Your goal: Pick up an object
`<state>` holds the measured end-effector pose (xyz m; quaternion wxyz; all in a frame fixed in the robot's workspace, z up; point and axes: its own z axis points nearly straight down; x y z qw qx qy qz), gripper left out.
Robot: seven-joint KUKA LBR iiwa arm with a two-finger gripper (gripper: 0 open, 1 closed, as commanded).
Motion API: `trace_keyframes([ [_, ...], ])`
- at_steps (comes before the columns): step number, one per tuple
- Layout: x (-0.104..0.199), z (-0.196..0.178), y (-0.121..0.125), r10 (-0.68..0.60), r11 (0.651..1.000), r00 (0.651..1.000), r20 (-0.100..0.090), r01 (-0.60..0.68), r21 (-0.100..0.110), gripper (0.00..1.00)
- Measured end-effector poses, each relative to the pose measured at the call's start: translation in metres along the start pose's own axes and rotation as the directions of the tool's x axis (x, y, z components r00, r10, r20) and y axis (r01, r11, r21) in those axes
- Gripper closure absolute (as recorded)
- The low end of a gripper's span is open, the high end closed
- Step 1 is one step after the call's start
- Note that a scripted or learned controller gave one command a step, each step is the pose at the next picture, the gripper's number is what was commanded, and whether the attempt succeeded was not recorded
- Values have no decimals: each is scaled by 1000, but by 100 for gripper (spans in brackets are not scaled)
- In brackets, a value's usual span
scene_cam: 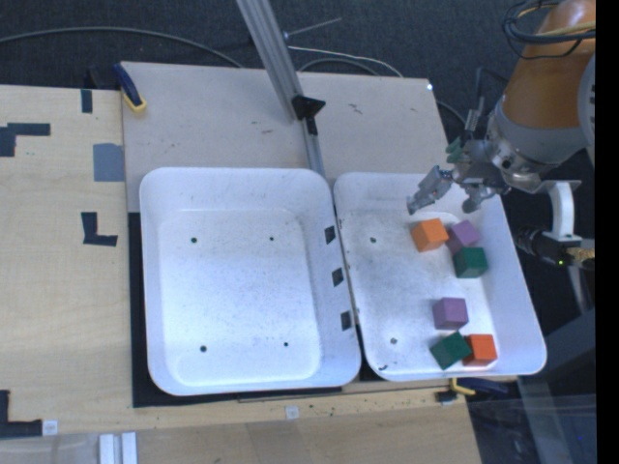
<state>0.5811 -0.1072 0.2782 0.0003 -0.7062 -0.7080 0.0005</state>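
Orange block (428,234) is seen in the right bin (387,259), just below the gripper (447,193), whose fingers are spread wide with nothing between them. Just right of the orange block, purple block (465,232) and green block (471,261) are noted.

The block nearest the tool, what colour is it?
Orange block, seen in the camera view, just below the tool.

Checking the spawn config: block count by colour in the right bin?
Orange blocks: 2
Purple blocks: 2
Green blocks: 2
Total: 6, all in the right bin.
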Motion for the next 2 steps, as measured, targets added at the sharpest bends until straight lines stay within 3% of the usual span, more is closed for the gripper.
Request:
trace_keyframes([
  [1,-70,55,-34,9,1000,1000,2,-9,7,0],
  [2,-66,166,32,-1,1000,1000,2,1,-8,0],
])
